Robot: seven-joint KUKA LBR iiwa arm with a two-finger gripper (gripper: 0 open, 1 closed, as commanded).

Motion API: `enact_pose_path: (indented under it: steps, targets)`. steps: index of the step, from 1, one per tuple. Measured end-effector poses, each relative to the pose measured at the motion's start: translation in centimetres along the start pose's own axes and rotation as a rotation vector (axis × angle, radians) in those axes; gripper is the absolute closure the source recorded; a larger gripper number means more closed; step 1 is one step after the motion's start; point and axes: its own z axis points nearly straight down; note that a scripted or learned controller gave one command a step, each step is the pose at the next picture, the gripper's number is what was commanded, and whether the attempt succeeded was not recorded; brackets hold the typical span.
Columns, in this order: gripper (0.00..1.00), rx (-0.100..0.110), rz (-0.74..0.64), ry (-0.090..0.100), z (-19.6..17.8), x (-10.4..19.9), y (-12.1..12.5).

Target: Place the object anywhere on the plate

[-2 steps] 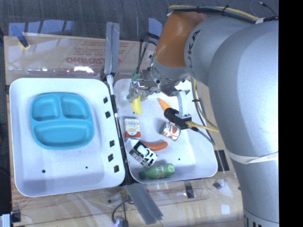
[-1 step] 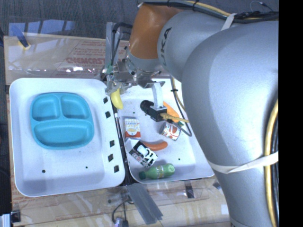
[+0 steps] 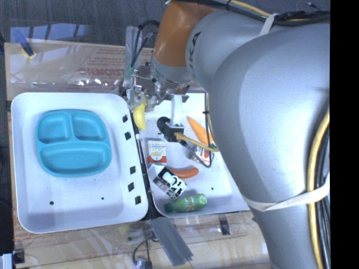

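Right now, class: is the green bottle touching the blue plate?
Apart. The camera view shows the green bottle lying in the right bin, while the blue plate sits in the left bin, with both bin walls between them.

Grey arm (image 3: 263,94) from the right, wrist bent down, pincer (image 3: 136,102) low.

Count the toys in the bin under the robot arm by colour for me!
Yellow: 1, banana
Orange: 2, carrot, sausage
Green: 1, bottle
Black and white: 1, toy car
Red and white: 1, small packet
Total: 6, maybe more hidden under the arm.
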Motion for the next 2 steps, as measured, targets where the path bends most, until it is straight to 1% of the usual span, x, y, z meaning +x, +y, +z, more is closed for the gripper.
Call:
enact_pose_path:
  steps: [1,2]
  targets:
    - [1.0,-0.001,0.063,0.0,-3.9,0.4,-1.9]
    - [1.0,0.005,-0.009,0.0,0.0,7.5,-2.8]
